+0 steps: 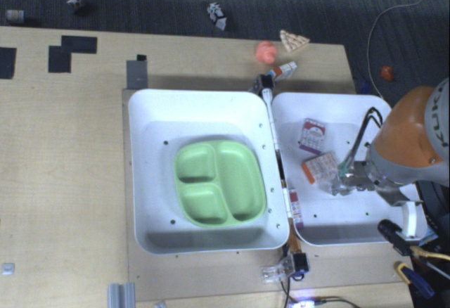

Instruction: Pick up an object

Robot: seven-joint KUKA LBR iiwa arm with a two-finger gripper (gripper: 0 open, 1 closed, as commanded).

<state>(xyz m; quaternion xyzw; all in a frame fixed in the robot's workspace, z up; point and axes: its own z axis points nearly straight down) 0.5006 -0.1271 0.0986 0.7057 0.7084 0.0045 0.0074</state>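
Two small packets lie in the right bin (351, 229), and either could serve as the thing to pick up. One, a clear packet with an orange edge (320, 167), sits near the bin's middle, tilted; the other, a white and red packet (311, 136), lies just beside it at about 11 o'clock, apart from it or barely touching, which I cannot settle.

Just at 3 o'clock from the clear packet, the tool (342, 183) is low over the bin floor, close to that packet's right edge. Whether it is released or clenched cannot be told at this slant, and nothing is visibly held by it. The grey arm with its orange band (408, 138) comes in from 3 o'clock.

My judgement is that the step in hand is the approach or the grasp try at the clear packet, with no lift yet. The next move calls for the tool to sit squarely over the packet, slightly toward 9 o'clock, then close and rise; a thin, flat, slippery packet may slide away instead.

Further out, at 9 o'clock, the left bin (140, 159) holds a green divided tray (218, 183). On the desk (63, 173) near 12 o'clock lie a pink ball (266, 52) and a small wedge-shaped toy (294, 40).
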